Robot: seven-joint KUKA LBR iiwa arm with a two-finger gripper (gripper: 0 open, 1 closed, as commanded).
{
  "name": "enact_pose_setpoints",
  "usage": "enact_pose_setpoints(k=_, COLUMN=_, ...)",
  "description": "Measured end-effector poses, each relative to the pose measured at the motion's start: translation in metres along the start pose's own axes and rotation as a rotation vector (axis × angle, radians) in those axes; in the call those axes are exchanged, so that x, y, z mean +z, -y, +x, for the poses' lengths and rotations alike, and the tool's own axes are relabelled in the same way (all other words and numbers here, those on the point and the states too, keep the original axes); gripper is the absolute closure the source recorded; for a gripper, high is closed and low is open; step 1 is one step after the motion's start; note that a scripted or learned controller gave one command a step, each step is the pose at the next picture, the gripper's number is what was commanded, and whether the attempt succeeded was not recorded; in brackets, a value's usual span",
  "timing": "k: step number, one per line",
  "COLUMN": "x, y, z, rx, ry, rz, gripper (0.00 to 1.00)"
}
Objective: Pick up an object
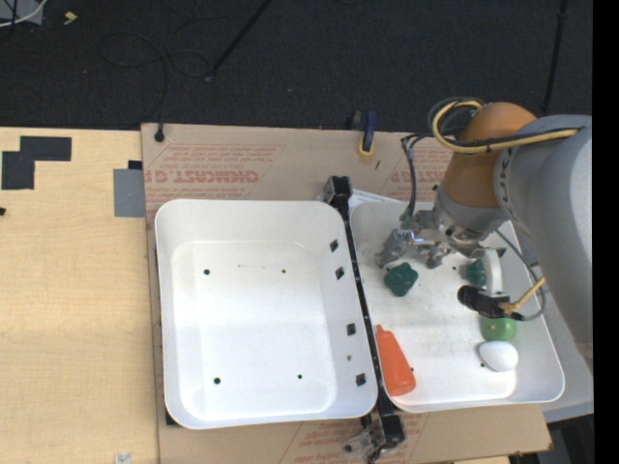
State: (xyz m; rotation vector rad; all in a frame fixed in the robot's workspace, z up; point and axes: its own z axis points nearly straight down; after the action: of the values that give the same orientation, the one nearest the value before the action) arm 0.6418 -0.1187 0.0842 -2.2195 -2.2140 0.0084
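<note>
- At the right edge of the frame, the grey arm [556, 211] with its orange band reaches leftward and down over the right-hand bin, its bulk covering that bin's upper right corner.
- The bench [68, 288], pale wood with a cardboard sheet under the bins, spans the lower part of the frame; dark floor with cables lies across the top.
- The left bin [179, 259] sits centre-left, a shallow white tray with a few small dark holes in its floor.
- The right bin [455, 390] lies just beside it, the two rims touching along a dark clip strip down the middle; all the loose things are in this one.
- An orange object [395, 361], long and tapered, lies against the left wall of the right bin, near the bottom of the frame.
- The gripper [411, 245] hangs low in the upper middle of the right bin; whether it is spread or closed I cannot tell from this slant, and nothing can be seen held in it.
- A dark green lump [400, 278] rests on the bin floor just below the gripper, very close to it; contact cannot be made out.
- A white rounded object [499, 356] lies at the lower right of the bin, with a bright green object [501, 330] touching it from above and a small teal piece [474, 273] further up.
- As for progress, I judge the pick not yet done: everything appears to lie on the bin floor, and the closing and the lift remain, most likely on the dark green lump.
</note>
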Motion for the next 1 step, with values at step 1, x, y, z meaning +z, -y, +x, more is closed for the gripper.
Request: enact_pose_setpoints(k=1, x=-0.0123, y=-0.0004, z=-0.0002, rx=-0.001, ry=0.0, rz=0.0, gripper=1.0)
